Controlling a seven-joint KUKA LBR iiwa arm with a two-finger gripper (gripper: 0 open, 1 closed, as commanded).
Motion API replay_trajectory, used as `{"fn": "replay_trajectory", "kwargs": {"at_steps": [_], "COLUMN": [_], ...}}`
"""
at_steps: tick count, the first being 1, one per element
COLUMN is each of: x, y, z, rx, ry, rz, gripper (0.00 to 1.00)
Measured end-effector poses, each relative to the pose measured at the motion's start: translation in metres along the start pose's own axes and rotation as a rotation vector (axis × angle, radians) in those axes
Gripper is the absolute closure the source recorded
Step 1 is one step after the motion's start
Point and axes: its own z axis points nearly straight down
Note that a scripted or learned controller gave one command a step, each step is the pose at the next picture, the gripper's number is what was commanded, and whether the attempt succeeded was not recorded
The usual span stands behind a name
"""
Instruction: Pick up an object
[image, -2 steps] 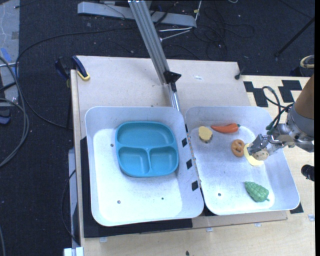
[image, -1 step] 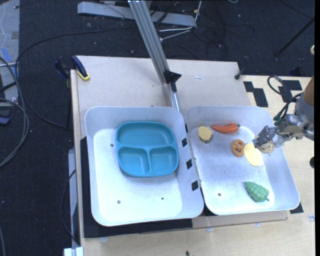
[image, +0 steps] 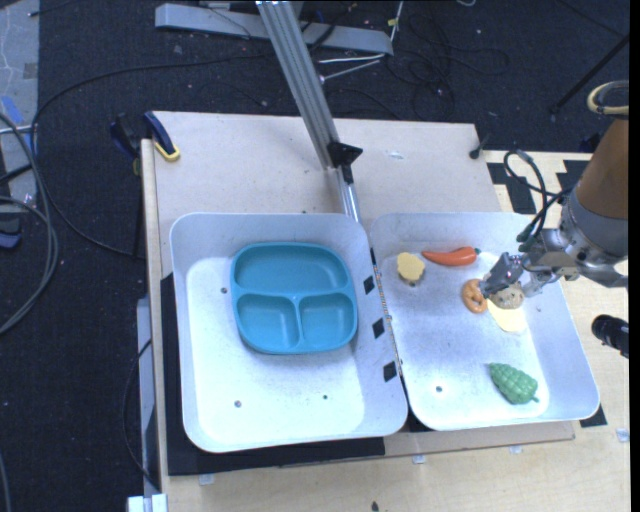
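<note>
My gripper (image: 503, 287) hangs low over the right bin (image: 560, 400), reaching in from the right. It is just right of a small orange piece (image: 472, 296) and right above a pale yellow block (image: 509, 320). A small brownish bit shows at the gripper's tip; whether it is held I cannot make out. A red chili pepper (image: 450, 256) lies to the upper left of the gripper. A yellow lump (image: 410, 267) sits beside the pepper. A green knobbly piece (image: 514, 384) rests near the bin's front right corner.
A blue three-compartment tray (image: 295, 297) lies in the left bin (image: 200, 400). A slanted metal pole (image: 305, 80) runs from the top down to the seam between the bins. Cables trail at the far right.
</note>
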Motion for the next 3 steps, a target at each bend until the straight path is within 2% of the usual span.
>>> {"fn": "replay_trajectory", "kwargs": {"at_steps": [3], "x": [0.167], "y": [-0.006], "z": [0.018], "rx": [0.003], "ry": [0.0], "rz": [0.0], "gripper": [1.0]}}
